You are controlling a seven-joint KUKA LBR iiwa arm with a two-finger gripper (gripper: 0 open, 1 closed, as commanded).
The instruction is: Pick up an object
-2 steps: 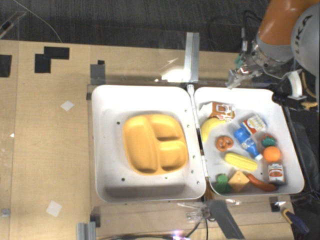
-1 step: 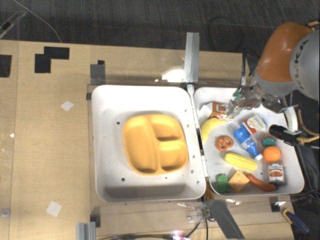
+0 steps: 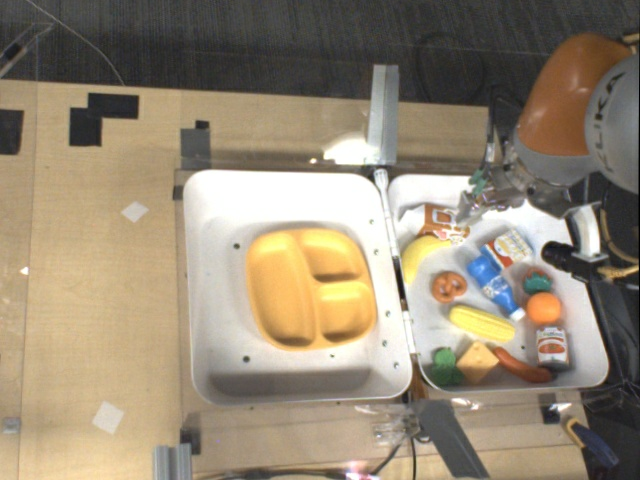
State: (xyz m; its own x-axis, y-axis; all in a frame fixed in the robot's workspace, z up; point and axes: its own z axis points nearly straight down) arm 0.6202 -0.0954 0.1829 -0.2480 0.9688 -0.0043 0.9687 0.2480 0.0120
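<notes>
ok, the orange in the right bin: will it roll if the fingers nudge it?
Probably. The orange looks round and smooth, so a side push would likely roll it. It sits close to the small can and the bin wall, which may stop it soon. It looks like toy food, likely light.

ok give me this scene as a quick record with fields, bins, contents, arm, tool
left bin: holds a yellow divided tray
right bin: toy food, among it a corn cob, an orange, a blue bottle, a pretzel
arm: reaches in from the right, over the right bin's far end
tool: above the far end of the right bin, grip unclear
</notes>
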